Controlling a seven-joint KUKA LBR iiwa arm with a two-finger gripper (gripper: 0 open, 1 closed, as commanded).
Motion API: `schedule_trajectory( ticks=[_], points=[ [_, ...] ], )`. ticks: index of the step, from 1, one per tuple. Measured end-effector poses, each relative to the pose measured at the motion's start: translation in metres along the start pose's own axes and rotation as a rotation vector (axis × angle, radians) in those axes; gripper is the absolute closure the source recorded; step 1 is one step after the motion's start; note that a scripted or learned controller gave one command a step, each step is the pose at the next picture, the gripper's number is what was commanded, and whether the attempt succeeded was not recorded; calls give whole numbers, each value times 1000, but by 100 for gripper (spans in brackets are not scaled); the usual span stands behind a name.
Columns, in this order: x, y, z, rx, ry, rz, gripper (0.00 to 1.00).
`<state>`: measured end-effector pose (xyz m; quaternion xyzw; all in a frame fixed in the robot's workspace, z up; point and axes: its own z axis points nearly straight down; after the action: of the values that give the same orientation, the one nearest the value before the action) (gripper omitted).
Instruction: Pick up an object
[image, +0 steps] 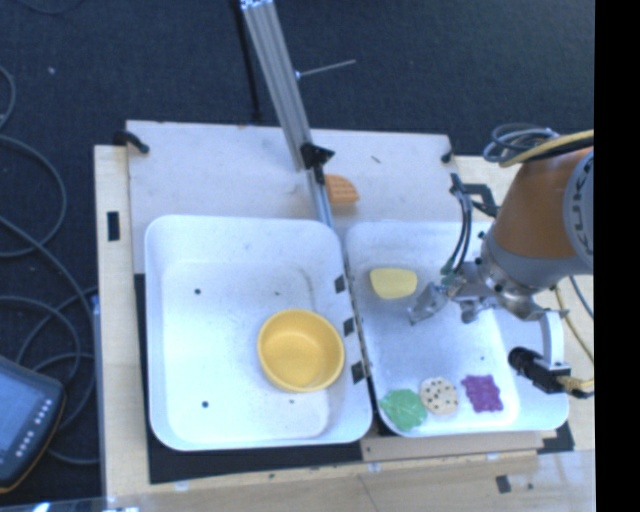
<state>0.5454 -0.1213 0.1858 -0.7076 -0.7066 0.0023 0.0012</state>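
Hovering over the right bin (520, 415), the gripper (430, 303) is hanging just beside the pale yellow block (393, 282), which is lying near that bin's far-left corner. From the camera view the fingertips are too small and blurred for me to say how far apart they are standing, and nothing is showing between them, so I am judging that no object is being held.

The yellow block is looking like the nearest candidate for a pick. To take it well, the arm is needing to shift toward the bin's left wall until the block sits squarely under the wrist, then descend straight, keeping clear of that wall and the divider between the bins.

Other choices are lying along the right bin's near edge: a green piece (403, 408) at the near-left corner, a spotted cookie (438, 396) just beside it, and a purple piece (483, 392) beyond that. They are crowding together, so a grasp there is risking a nudge.

A yellow bowl (300, 349) is sitting in the left bin (180, 330), toward its near-right corner.
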Motion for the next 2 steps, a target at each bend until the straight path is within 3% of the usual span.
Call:
schedule_trajectory(
  ticks=[2],
  points=[
    [-3, -6, 87, -4, -1, 1, 0]
  ],
)
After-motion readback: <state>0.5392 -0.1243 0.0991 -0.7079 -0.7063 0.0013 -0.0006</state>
